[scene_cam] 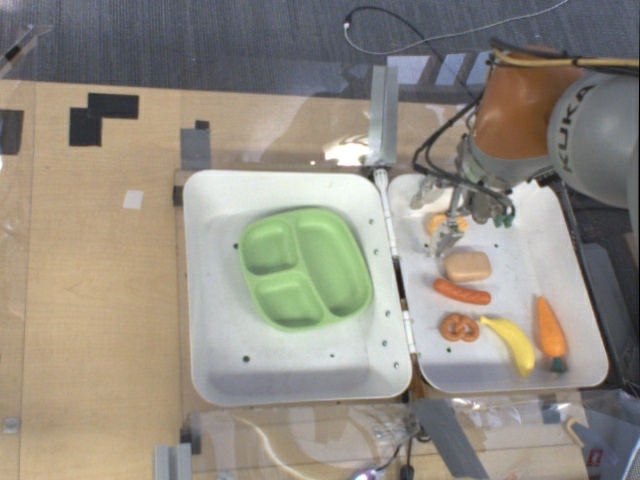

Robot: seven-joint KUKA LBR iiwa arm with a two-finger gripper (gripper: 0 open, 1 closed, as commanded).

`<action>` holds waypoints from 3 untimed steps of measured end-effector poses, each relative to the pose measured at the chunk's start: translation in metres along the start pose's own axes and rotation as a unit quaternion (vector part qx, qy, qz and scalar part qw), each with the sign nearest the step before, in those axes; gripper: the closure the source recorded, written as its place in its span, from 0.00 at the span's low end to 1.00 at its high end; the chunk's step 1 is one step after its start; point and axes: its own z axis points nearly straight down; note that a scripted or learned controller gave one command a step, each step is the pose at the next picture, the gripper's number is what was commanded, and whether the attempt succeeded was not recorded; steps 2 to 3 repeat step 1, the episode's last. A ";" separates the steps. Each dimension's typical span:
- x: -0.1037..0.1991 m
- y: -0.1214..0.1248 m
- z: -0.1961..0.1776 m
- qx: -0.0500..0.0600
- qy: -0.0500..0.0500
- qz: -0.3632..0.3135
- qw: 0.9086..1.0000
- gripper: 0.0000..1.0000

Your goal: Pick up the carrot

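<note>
Two shallow white bins sit side by side on a pale wooden bench [90, 298], and we see dark grey ribbed flooring [200, 13] beyond the bench at twelve o'clock, with a thin black cable [400, 23] looping over it; black square markings are set into the wood towards ten o'clock. The left bin [215, 368] is smooth moulded plastic with rounded corners, and it bears a lime-green divided plate [303, 267] with three compartments, glossy and soft-edged. The right bin [580, 368] carries the food pieces; the carrot [549, 330], a tapered orange cone with a small green stub at its lower end, lies at about four o'clock in that bin, close to the right wall and just beside a curved yellow banana [510, 342]. At the banana's nine o'clock lies a knotted brown pretzel [459, 328]; above it a slim red-orange sausage [462, 292], and above that a tan rounded bread roll [467, 265]. The grey arm with its orange band [520, 103] hangs over the bin's twelve o'clock end; the gripper [447, 230] points down near a small yellow-orange piece [436, 225], well apart from the carrot, and we cannot tell whether it is spread or closed.
</note>
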 end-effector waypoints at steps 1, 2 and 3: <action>0.008 -0.081 -0.063 0.003 -0.003 -0.177 0.984 0.00; 0.008 -0.081 -0.063 0.003 -0.003 -0.177 0.984 0.00; 0.008 -0.081 -0.063 0.003 -0.003 -0.177 0.984 0.00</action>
